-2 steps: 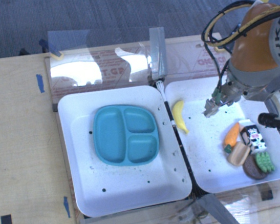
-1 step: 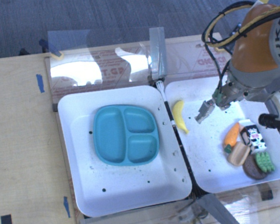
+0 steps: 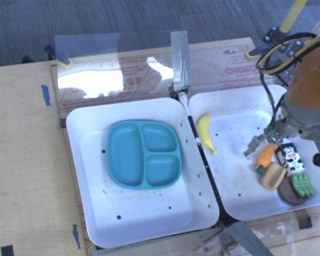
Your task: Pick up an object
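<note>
Right bin (image 3: 240,193) floor mostly bare, toys crowding its right edge, gripper (image 3: 268,139) above carrot (image 3: 264,156), grip state unclear

Red print on the cardboard (image 3: 239,60) behind the bins is too small and blurred to read.

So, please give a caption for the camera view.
Gripper over toys in right bin; banana alongside, blue plate left.

The arm (image 3: 314,88) runs off the frame at 3 o'clock, and honestly the gripper (image 3: 262,142) fingertips are too tiny to read against the right bin (image 3: 240,196).
</note>
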Tool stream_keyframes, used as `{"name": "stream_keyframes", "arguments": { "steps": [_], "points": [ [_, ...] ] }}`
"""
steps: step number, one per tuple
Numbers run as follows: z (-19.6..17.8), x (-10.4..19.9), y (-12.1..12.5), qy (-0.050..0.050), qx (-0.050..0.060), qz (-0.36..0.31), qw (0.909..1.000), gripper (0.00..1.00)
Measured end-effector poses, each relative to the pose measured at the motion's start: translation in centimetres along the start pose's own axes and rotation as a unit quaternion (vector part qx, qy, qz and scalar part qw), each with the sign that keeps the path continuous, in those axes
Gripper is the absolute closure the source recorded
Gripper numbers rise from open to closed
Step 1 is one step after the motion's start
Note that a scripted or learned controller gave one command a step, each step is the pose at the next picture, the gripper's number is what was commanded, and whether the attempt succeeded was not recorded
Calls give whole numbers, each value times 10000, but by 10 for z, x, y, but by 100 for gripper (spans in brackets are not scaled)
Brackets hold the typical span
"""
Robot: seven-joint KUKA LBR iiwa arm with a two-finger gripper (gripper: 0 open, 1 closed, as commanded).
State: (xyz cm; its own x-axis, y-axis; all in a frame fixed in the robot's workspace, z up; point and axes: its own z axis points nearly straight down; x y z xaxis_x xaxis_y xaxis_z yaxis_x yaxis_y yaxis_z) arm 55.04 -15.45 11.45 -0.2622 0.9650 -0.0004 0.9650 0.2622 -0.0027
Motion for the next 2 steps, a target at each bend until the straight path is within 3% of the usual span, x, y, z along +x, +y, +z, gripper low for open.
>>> {"name": "stream_keyframes", "arguments": {
  "steps": [1,2],
  "points": [
    [-11,-2,46,-11,-32,-313,9995,0],
    [19,-7,70,-6,-22,-371,9993,0]
  ]
}}
